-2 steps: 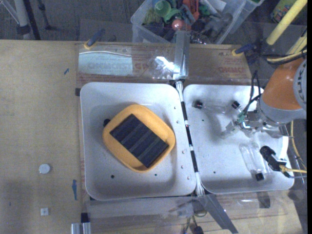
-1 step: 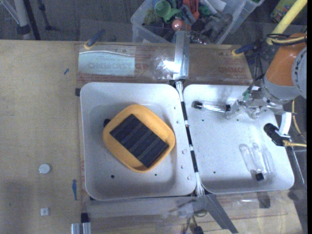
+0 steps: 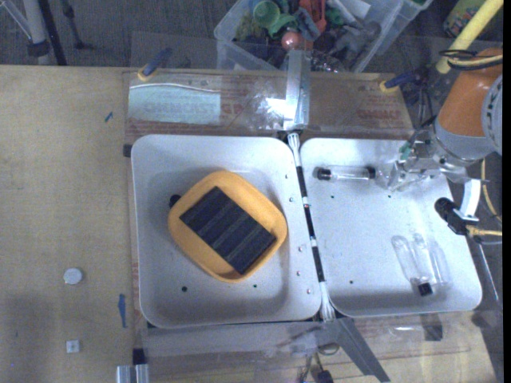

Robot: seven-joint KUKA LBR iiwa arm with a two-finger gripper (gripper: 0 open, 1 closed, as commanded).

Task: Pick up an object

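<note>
My fingers (image 3: 403,170), spread unclear, hung at three o'clock of the clear syringe (image 3: 345,175); that slick tube could easily roll free.

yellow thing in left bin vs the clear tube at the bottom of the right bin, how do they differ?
The yellow object is opaque, wide and rounded-square with a dark ribbed top; the clear tube is see-through, slim, with a dark end cap. The yellow object takes up much of the left bin; the tube covers little of the right bin. Both lie flat, untouched.
</note>
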